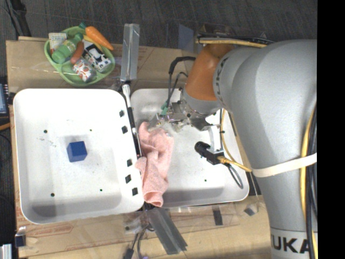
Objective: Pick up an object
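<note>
A pink cloth (pixel 155 161) lies crumpled along the left wall of the right bin (pixel 215 190), its lower end draped over the front rim. My gripper (pixel 166 117) is down in the right bin at the cloth's upper end, touching or just above it; the wrist and the orange band (pixel 204 77) hide much of it. A small blue cube (pixel 77 151) sits alone in the left bin (pixel 32 117), well away from the gripper.
A green bowl (pixel 81 58) of toy food stands beyond the left bin's far edge. A grey bar (pixel 129 53) rises behind the divider between the bins. The arm's big grey body (pixel 275 123) covers the right bin's right side, with a black cable fitting (pixel 207 151) over the bin floor.
</note>
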